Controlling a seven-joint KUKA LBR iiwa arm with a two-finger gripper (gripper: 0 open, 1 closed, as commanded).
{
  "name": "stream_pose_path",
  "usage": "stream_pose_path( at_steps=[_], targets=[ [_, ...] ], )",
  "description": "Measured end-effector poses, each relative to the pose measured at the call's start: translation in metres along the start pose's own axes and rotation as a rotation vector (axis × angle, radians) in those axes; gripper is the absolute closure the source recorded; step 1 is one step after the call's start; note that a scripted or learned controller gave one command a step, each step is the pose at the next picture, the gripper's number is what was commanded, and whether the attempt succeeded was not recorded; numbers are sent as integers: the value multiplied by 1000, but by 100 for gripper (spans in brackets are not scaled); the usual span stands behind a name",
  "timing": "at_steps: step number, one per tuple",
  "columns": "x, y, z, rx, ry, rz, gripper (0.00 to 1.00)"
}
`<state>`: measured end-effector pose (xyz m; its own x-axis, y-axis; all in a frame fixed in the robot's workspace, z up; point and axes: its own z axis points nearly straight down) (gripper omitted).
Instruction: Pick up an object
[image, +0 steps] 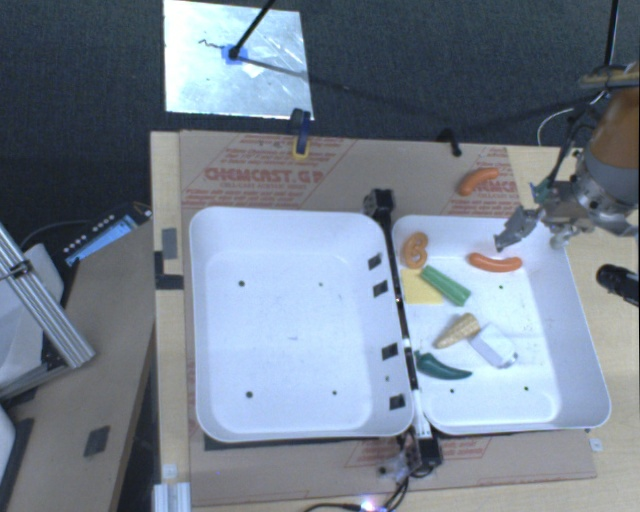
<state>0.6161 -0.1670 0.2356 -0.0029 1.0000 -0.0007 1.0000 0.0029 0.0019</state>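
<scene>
We are logging the gripper (520, 232), hanging above the right bin (560, 330); its state we cannot tell. Orange sausage (495, 263) is lying just below it, untouched.

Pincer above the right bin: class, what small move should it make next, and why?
Probably lower a little toward the orange sausage. The pincer hangs just up-left of it, holding nothing, and that sausage lies apart from the other toys in the right bin.

Bins (290, 225): white. Sausage (494, 263): orange-red. Block (444, 284): green. Slab (419, 289): yellow. Corn cob (457, 330): tan-yellow. Pepper (441, 368): dark teal. Pretzel (414, 249): orange-brown. Arm (610, 140): grey, orange band.
</scene>
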Motion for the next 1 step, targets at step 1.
stream_pose_path(
  at_steps=[1],
  targets=[
    [41, 3, 158, 8, 8, -3, 0]
  ],
)
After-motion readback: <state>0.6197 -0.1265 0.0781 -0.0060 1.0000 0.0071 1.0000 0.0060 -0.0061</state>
